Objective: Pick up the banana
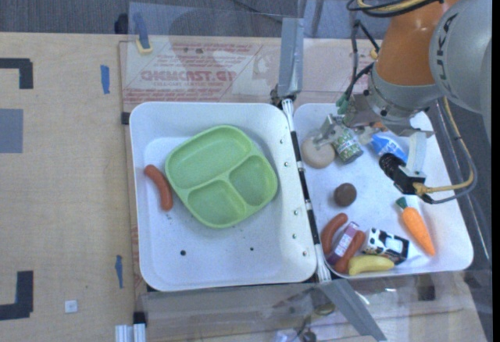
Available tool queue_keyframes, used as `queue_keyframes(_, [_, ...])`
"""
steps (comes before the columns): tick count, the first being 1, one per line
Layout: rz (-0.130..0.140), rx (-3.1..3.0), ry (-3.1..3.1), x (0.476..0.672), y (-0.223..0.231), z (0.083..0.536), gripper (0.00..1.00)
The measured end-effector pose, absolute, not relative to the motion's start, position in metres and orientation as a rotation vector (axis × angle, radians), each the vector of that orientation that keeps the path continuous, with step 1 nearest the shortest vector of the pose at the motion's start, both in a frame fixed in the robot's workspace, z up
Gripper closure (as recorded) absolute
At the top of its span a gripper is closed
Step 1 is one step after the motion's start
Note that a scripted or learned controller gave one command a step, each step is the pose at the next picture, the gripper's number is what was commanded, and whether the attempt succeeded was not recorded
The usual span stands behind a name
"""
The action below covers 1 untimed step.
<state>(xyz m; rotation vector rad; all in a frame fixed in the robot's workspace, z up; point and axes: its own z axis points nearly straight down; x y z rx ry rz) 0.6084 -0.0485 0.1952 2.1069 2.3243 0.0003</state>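
The banana (370,264) lies at the near edge of the right bin (461,243), touching a black-and-white toy (388,244) and beside two sausages (341,234). The gripper (337,130) hangs over the bin's far left corner, above a tan disc (316,154); whether the fingers are released or clenched cannot be told. A carrot (417,228) lies towards the right edge.

Light wooden bench (62,200) with blue tape marks, bearing two shallow white bins side by side: left bin (152,258), right bin (457,243). Behind the left bin, lying flat, a red-printed cardboard sheet (195,75).
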Motion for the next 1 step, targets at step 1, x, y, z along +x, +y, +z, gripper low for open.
queue_keyframes(1, [-0.001, 1.794, 2.581, 0.5536, 0.0001, 0.1846, 0.00])
